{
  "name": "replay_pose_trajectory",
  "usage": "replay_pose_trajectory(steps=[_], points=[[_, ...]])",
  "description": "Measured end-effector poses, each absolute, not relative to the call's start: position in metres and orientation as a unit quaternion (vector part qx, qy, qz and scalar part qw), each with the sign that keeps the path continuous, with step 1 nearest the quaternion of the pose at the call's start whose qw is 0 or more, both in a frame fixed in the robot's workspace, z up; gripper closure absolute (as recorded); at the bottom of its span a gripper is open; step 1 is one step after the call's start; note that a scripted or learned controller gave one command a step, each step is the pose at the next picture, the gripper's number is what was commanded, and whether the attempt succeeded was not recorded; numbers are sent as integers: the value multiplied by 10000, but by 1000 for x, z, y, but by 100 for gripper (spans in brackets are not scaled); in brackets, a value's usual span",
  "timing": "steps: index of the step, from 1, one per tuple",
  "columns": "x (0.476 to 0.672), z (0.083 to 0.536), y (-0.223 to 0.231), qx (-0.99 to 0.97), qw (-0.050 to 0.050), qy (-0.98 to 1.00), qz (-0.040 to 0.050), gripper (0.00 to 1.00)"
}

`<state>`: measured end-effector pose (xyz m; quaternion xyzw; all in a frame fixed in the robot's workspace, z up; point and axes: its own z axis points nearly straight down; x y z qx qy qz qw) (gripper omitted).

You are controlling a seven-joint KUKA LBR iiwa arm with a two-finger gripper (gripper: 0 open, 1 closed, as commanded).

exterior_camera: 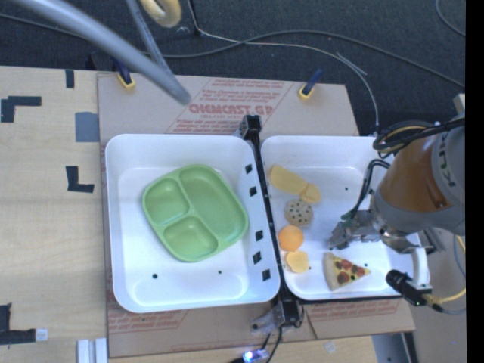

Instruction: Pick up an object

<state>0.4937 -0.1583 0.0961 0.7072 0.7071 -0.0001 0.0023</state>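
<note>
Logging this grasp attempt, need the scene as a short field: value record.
left bin: green divided plate
right bin: yellow block, cookie, orange ball, small yellow piece, pizza slice
gripper: over right bin, above the pizza slice
held object: none seen

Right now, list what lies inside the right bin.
Right bin: cheese wedge, cookie, orange ball, yellow piece, pizza slice. The arm covers the bin's right side.

Light wooden table (45,225), brown cardboard sheet (227,104) lying on it toward the right edge, two white bins (125,203) side by side on the cardboard
</note>
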Motion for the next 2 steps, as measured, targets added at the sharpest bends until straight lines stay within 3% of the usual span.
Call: replay_pose_trajectory(steps=[2], points=[[491, 181, -155, 7066, 12, 7076, 7, 100]])
